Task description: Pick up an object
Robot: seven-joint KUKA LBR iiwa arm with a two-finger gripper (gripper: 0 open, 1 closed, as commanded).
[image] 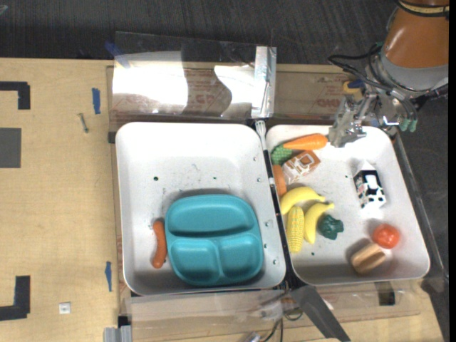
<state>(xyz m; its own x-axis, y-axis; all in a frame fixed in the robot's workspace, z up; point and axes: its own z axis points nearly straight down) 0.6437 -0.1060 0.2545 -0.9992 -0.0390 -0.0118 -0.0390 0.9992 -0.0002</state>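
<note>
Arm (pixel 420 27) cut by top edge (pincer (pixel 347 130) fingers blurred)

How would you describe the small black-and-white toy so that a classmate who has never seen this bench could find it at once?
Start at the right-hand white bin, the one crowded with toy food. Look along its right side, above the red tomato and the bread roll. There stands a small cow figure, the only black-and-white thing among orange, yellow and green pieces.

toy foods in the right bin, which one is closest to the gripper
The carrot, lying at the bin's far edge just left of the gripper. The bananas, corn and tomato lie farther toward the near side.
</note>
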